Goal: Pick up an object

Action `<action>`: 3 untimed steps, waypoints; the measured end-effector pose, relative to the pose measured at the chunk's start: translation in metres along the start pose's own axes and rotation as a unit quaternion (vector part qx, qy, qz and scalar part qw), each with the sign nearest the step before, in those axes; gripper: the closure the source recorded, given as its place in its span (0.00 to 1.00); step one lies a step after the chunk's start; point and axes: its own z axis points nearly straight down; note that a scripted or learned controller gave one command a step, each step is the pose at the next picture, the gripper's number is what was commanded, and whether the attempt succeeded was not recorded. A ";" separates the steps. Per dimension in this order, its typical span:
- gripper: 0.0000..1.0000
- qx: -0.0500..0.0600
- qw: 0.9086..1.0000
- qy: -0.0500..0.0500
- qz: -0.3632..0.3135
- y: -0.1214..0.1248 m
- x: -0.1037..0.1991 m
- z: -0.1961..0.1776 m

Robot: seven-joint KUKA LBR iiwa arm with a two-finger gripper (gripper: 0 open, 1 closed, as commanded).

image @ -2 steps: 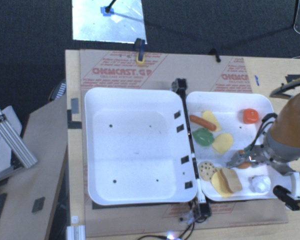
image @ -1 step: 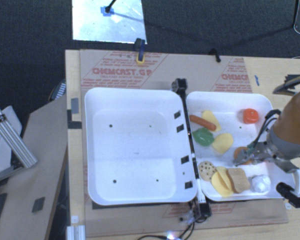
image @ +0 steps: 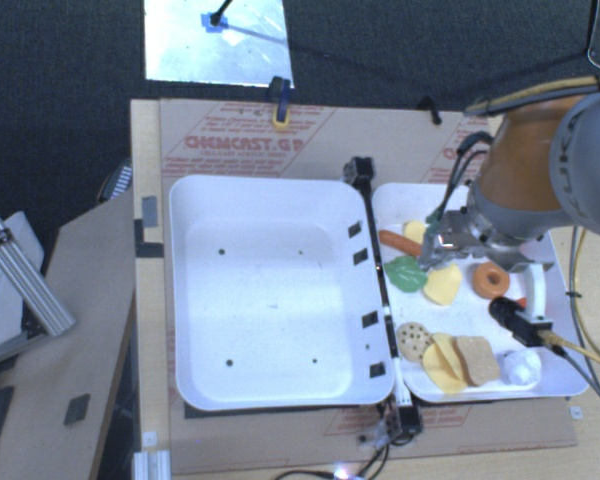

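1. Off we go on the left: the left bin point(image: 270, 288) sits on the surface point(image: 230, 133) showing only bare white floor, so there's no pick on offer there.
2. Across the divider, the right bin point(image: 550, 393) holds all the toy food, and much of it crowds toward the divider. That, I'd say, is why the arm reaches in so deep.
3. Nearest the divider there's a cookie point(image: 412, 340) low down, a green leaf point(image: 405, 275) above it and a carrot point(image: 395, 239) above that.
4. Here's the claw point(image: 442, 244), hanging over the leaf's right edge, close by the carrot. The leaf looks like the target; it lies flat on the bin floor, not lifted.
5. Spread or pressed together? The wrist covers it, so I can't tell.
6. Right under the claw, a yellow disc point(image: 442, 286) touches the leaf, which makes for a tight spot.
7. Further right, the cheese point(image: 440, 366) and bread point(image: 475, 360) overlap, while the donut point(image: 491, 281) lies apart. I'd judge it an easier grab than a thin, hemmed-in leaf.
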 end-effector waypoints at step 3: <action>1.00 0.010 1.000 -0.001 0.007 -0.055 0.007 -0.275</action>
